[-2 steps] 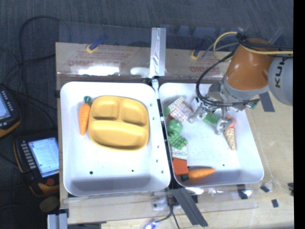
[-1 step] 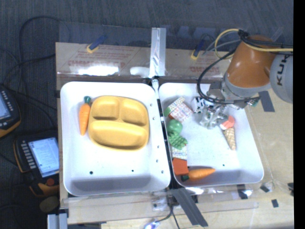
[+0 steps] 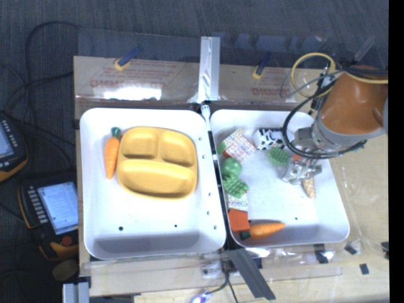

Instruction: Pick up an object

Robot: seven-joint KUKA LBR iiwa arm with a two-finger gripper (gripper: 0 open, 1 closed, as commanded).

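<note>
Two white bins side by side on the bench. The arm (image 3: 353, 109) comes in from the right, orange band over the right bin's (image 3: 328, 223) upper right corner.

Gripper (image 3: 298, 169) is low inside the right bin, near its right side. Metal parts there are small and blurred; cannot tell how it is set, nor whether anything is in it.

Near the gripper:
- Small tan cone-like piece (image 3: 308, 186), just beside it, lower right, lying on the bin floor.
- Green leafy piece (image 3: 278, 154), just to its left and a little above.
- Black-and-white spotted item (image 3: 269, 137), further up-left, near the bin's back wall.

Left part of the right bin is crowded: a patterned carton (image 3: 237, 145) at the top, a green pepper-like toy (image 3: 231, 167) below it, a bumpy green piece (image 3: 235, 185) under that, all close against the dividing wall. At the front wall an orange-red block (image 3: 238, 220) and a carrot (image 3: 265, 229) lying crosswise.

Open room: the bin floor's middle, between the green cluster and the gripper, is bare white down to the carrot.

Left bin (image 3: 151, 232): a yellow divided tray (image 3: 158, 161) in the upper half, second carrot (image 3: 112, 155) upright just beside its left edge. Front half bare.
</note>
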